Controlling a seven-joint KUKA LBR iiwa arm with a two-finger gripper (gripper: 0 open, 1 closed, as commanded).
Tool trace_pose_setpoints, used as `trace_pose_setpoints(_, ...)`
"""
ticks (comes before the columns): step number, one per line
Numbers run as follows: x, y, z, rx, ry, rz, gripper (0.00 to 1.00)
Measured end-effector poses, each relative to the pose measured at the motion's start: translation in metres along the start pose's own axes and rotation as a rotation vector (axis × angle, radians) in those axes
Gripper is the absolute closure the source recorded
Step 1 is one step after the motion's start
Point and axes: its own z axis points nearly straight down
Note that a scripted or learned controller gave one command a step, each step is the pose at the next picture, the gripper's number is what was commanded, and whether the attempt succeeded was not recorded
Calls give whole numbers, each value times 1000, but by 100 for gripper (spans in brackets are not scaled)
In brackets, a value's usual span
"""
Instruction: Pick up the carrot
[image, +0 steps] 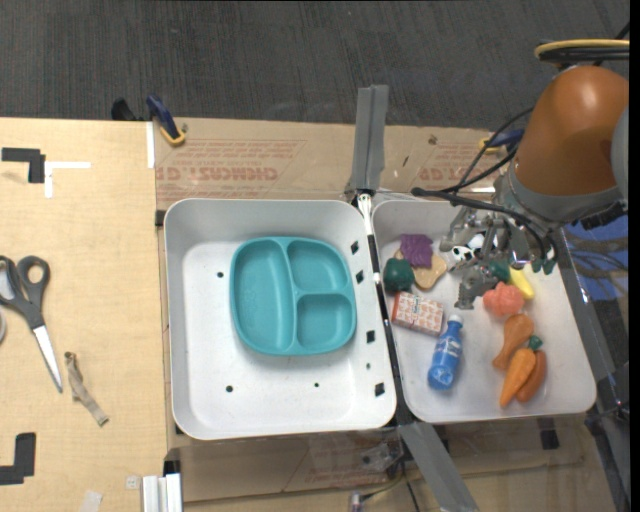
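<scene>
One gripper (478, 262) hangs over the upper half of the right bin (575, 400); we cannot tell its state, because the wrist and cables cover it. It sits among clutter: a peach-coloured toy (504, 298) and a yellow piece (522, 283) at its 4 o'clock, and a small black-and-white figure (461, 252) touching it at 9 o'clock. Further toward 5 o'clock, near the bin's lower right corner, we see two orange carrot-like pieces: the carrot (518, 374), with a green top, and a second orange piece (513, 336) just above, touching it. At 7 o'clock lie a blue bottle (445, 357) and a printed box (418, 314).

Risks, as we judge them:
- closing on the peach toy instead;
- grabbing the wrong orange piece;
- nudging both against the wall.
</scene>
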Motion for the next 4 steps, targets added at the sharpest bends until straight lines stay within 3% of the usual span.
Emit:
trace_pose_setpoints(1,31,-50,86,-1,0,111,0)
trace_pose_setpoints(2,56,-107,103,-1,0,217,0)
trace_pose_setpoints(3,111,-117,102,0,-4,242,0)
trace_pose_setpoints(4,112,-56,103,-1,2,341,0)
